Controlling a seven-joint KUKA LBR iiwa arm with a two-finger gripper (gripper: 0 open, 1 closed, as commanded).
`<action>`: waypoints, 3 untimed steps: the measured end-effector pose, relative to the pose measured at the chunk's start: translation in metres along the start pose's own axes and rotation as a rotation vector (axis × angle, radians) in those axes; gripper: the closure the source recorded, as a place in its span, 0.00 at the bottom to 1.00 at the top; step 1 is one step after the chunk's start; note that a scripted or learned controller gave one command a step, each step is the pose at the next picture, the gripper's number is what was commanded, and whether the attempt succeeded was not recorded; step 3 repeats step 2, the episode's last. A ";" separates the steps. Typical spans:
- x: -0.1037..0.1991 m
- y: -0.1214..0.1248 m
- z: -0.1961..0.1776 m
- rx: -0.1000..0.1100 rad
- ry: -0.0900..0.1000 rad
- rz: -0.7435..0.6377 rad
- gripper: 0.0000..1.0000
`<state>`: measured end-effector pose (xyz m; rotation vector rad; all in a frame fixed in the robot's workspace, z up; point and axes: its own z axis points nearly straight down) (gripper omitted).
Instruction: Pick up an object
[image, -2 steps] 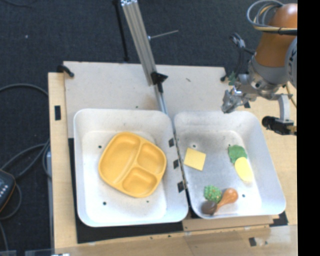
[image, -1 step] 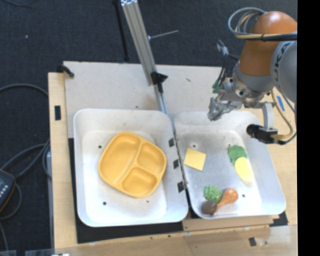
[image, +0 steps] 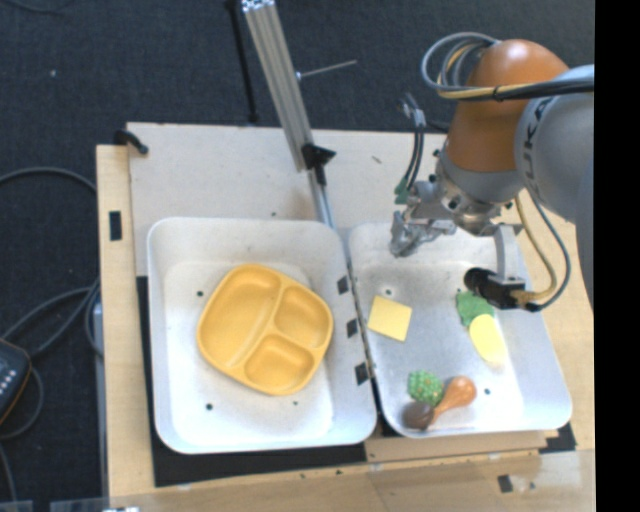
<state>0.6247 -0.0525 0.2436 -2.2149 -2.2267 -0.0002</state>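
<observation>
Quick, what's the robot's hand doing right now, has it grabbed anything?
Hand: above the far corner of the right bin, nothing visibly held; whether it is open or closed cannot be told.

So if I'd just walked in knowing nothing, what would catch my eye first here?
Probably the yellow divided plate, bright against the left bin it lies in. Next, the arm's big orange band at the upper right, with the gripper hanging over the far edge of the right bin. In that bin a yellow square lies near the left wall, with small toy foods scattered to the right and front.
</observation>
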 end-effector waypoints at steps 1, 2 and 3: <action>0.055 -0.005 0.005 -0.001 0.000 -0.002 1.00; 0.106 -0.019 -0.006 0.000 0.002 -0.003 1.00; 0.106 -0.019 -0.006 0.000 0.002 -0.003 1.00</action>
